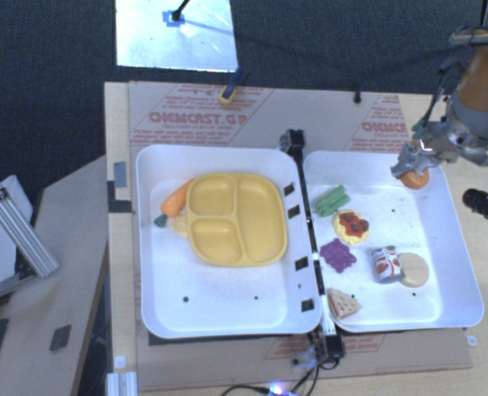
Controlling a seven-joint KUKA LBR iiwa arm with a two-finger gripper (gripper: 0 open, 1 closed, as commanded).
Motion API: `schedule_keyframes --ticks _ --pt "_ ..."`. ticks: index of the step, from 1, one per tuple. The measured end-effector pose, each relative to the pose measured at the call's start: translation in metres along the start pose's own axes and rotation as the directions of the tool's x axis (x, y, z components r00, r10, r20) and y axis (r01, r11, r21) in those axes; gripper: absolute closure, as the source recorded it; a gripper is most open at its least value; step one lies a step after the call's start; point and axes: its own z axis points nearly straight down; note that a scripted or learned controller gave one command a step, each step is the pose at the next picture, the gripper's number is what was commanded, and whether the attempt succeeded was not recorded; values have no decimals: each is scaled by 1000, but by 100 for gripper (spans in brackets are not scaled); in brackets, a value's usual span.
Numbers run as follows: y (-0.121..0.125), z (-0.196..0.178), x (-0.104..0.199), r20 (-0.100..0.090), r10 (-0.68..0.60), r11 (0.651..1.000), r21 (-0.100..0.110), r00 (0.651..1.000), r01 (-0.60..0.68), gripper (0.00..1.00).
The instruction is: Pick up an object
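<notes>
The pincer (415,167) hangs over the far right corner of the right bin (454,221), with an orange ball (415,179) directly beneath its tip. Whether the ball sits between the fingers or merely lies under them is not clear from this angle, and I cannot tell if the pincer is spread or pressed together.

If the ball is the target, it looks like a small toy fruit: light, probably hard plastic, smooth and round. A round smooth thing tends to squirt out sideways, so the hold should be across its widest part, centred, with the fingers coming straight down. It lies near the bin's far wall, which may crowd one finger.

The other candidates lie further toward the near edge of the same bin. The green beans (331,199) are thin and flat, best pinched across the narrow width. The pizza (351,226) and purple grapes (338,256) are low and lumpy, hard to get under. The can (384,264) is stiff and upright-sided, the easiest hold, though a cookie (414,270) touches it on one side. A sandwich wedge (343,304) lies at the near left corner.

In the left bin (157,295), a yellow tray (232,219) sits in the middle with a carrot (175,198) against its left rim.
</notes>
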Motion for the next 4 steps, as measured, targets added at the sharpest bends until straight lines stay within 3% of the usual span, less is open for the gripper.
schedule_keyframes --ticks 1,2,3,4 --pt "-19 -9 43 -1 -1 1000 0 1000 1 100" --pt "-52 3 84 -1 -1 1000 3 1000 1 100" --pt "-81 -13 130 -2 -2 1000 2 1000 2 100" --pt "-83 2 120 0 6 1000 1 1000 -6 100"
